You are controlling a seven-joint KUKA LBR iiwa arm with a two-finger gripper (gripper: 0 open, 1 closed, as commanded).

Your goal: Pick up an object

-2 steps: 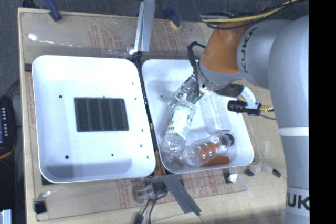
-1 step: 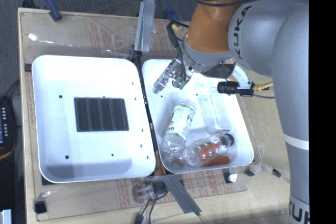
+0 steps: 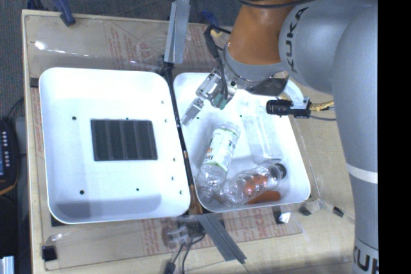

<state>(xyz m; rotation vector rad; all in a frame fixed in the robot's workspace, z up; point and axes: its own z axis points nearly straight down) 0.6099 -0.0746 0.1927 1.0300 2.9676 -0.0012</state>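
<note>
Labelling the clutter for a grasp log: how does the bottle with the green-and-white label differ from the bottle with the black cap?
The green-and-white labelled bottle lies nearly along the right bin, running from far side to near; the black-capped bottle lies across it near the front wall. The first wears a pale wrap label; the second shows orange-red inside. Both are clear plastic, lying flat, touching at the near corner.

Arm casing point(image 3: 321, 42): "KUKA" in dark letters, reads sideways near my orange band.
Arm base, bottom right point(image 3: 365, 260): partial "KU", cut off at the frame edge.
Bottle label point(image 3: 223, 145): print too small to read.
</note>
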